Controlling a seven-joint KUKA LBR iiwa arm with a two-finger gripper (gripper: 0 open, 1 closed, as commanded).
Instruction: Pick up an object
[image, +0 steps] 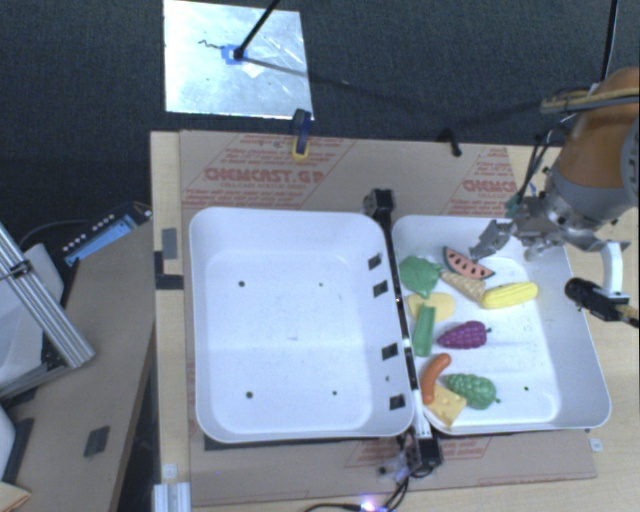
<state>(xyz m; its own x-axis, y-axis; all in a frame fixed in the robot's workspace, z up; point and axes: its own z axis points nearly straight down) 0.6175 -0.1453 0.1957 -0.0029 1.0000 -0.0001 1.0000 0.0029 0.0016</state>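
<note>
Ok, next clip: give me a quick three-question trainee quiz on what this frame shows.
1. True or false: the toy food lies in the right bin.
2. Which item lies nearest the gripper? A) watermelon slice B) purple grapes C) carrot
3. Fill in: the yellow corn cob lies just ____ of the watermelon slice in the camera view.

Key:
1. True; the left bin shows bare white floor.
2. A.
3. Right, and slightly below.
</note>
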